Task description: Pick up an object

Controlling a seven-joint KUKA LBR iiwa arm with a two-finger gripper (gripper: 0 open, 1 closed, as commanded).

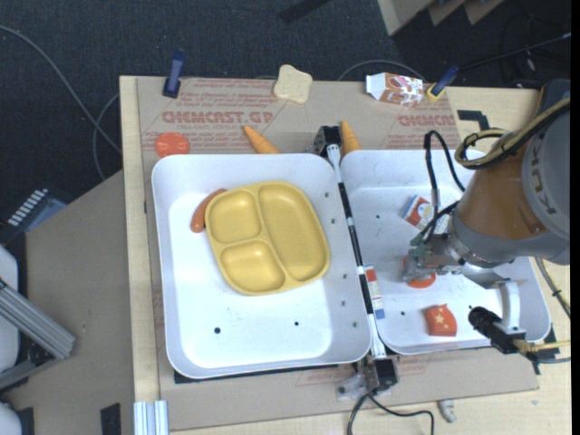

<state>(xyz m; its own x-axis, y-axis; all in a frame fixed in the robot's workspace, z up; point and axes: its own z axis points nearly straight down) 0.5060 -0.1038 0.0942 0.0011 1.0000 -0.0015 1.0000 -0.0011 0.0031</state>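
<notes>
Pincer (421, 265), grip state unclear, sits right above a red object (420, 281) in the right bin (385, 175)

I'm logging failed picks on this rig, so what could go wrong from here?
1. The gripper sits low over a small red object that is mostly hidden beneath it, so an off-centre grasp could nudge it away.
2. A red-and-white packet and an orange-red piece share the right bin, so a sweep might knock one.
</notes>
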